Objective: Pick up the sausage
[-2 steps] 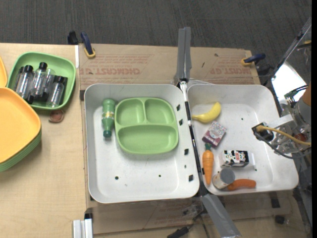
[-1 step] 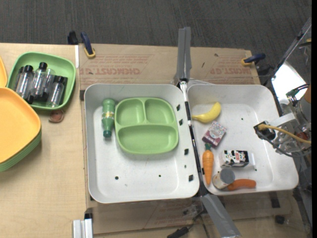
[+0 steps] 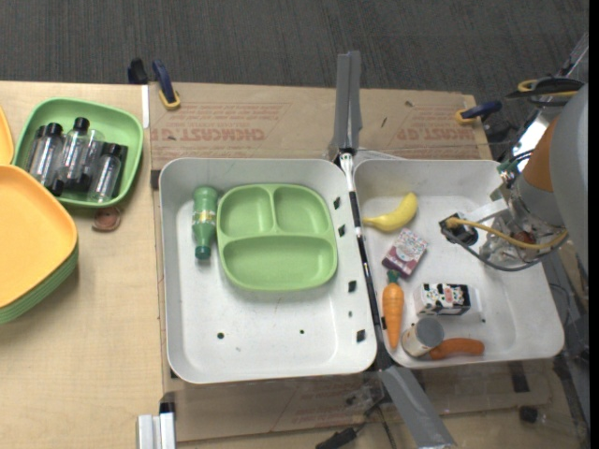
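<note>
While poised with the gripper (image 3: 501, 246) above the right bin (image 3: 552, 340), open or closed impossible to tell, reach toward the near wall for the sausage (image 3: 457, 348), lying left-to-right beyond the milk carton (image 3: 445, 297), touching the grey can (image 3: 426, 335)

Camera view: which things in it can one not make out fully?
In the camera view:
Sausage: left end hidden behind the can.
Arm: cut off by the right edge.
Pink carton: print too small to read.
Yellow plates: cut off by the left edge.
</note>
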{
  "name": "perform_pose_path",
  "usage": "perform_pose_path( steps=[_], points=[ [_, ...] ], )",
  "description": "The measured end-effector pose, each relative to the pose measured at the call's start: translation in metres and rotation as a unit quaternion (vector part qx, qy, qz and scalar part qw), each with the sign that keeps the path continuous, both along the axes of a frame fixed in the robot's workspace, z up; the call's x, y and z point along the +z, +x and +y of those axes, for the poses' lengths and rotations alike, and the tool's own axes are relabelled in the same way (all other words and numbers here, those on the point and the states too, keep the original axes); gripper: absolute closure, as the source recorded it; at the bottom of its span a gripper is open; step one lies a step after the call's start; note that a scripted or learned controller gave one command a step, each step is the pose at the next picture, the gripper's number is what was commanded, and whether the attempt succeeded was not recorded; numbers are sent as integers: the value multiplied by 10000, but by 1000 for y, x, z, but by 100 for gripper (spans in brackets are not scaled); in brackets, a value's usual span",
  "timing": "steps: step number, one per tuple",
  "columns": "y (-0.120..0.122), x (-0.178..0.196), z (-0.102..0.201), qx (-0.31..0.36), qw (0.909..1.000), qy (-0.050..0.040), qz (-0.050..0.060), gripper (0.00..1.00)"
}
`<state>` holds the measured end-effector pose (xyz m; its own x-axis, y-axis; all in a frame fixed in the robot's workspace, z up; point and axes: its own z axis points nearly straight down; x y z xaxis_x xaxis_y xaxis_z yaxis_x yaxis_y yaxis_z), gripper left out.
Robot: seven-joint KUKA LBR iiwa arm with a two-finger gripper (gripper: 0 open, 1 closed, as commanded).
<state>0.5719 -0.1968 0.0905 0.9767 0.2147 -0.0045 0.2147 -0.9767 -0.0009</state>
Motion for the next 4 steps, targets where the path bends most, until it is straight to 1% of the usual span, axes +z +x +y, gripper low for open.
perform_pose_path(
  steps=[1,2,3,4],
  points=[
    [-55,17,-25,1168,9932,16,-4,100],
    [43,42,-25,1071,9942,2,-5,100],
    [18,31,-25,1906,9817,15,2,100],
    [-16,68,-22,545,9985,11,1,100]
  ],
)
